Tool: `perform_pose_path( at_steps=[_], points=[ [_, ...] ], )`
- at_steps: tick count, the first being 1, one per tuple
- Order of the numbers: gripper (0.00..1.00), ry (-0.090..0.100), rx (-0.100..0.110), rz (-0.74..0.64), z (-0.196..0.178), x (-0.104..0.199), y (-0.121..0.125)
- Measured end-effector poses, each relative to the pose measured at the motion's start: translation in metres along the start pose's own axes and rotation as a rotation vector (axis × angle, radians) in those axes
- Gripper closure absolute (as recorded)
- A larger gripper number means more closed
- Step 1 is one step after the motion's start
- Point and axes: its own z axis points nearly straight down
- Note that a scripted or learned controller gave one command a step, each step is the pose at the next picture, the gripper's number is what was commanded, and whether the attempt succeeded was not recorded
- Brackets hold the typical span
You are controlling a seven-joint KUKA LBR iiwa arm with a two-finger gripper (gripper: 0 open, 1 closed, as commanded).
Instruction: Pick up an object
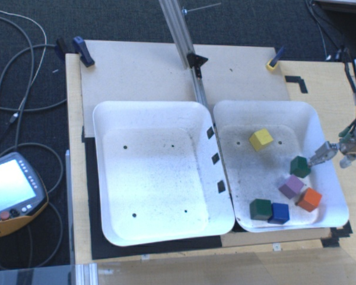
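Several small cubes lie in the right bin (pixel 258 105). A yellow cube (pixel 261 139) sits alone near the bin's middle. A dark green cube (pixel 299 166) lies near the right wall, with a purple cube (pixel 292 186) and an orange cube (pixel 309 199) just in front of it. At the front wall a green cube (pixel 260 209) and a blue cube (pixel 279 212) sit side by side. My gripper (pixel 321 155) reaches in over the right rim, its tip just right of the dark green cube and close to touching it. Nothing is visibly held.
The left bin (pixel 148 171) sits beside the right one, with black clips along the shared wall. A slanted metal pole (pixel 175 22) rises at the back. A teach pendant (pixel 12 189) and cables lie on the floor to the left.
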Motion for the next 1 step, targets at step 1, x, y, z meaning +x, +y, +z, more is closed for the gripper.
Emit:
perform_pose_path(
  at_steps=[1],
  points=[
    [0.00,-0.004,-0.010,-0.004,-0.0680,0.0215,0.0234]
  ],
)
